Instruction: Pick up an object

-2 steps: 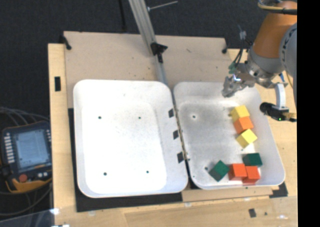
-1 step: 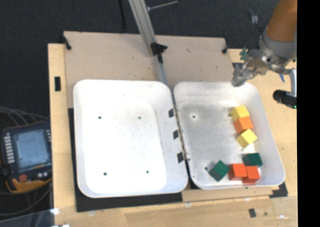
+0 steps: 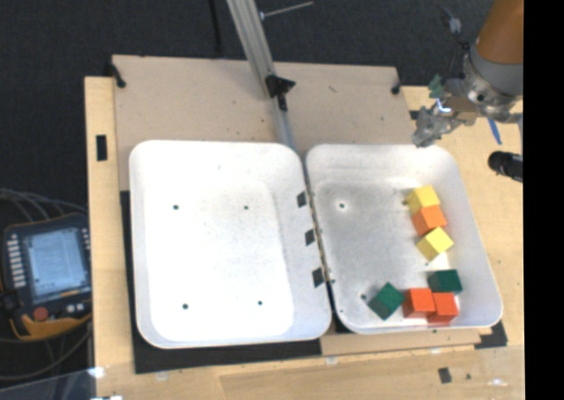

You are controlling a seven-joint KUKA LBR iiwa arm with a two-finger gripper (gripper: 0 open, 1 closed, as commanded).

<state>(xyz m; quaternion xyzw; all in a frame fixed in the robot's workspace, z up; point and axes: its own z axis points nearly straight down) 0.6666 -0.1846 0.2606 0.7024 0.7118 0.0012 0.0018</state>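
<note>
The right bin (image 3: pixel 370 231) holds several small blocks along its right side. A yellow block (image 3: pixel 424 197) sits over an orange block (image 3: pixel 431 217), with another yellow block (image 3: pixel 434 243) just below. Near the bin's front lie a dark green block (image 3: pixel 384 300), an orange pair (image 3: pixel 430 304) and a second green block (image 3: pixel 445 281). My gripper (image 3: pixel 429 129) hangs above the bin's far right corner, well apart from all the blocks. Nothing shows between its fingertips.
The left bin (image 3: pixel 216 240) stands beside the right one. A slanted metal rail (image 3: pixel 251 33) runs from the top down to the gap between the bins. A handheld pendant (image 3: pixel 48 270) lies off the bench at the left.
</note>
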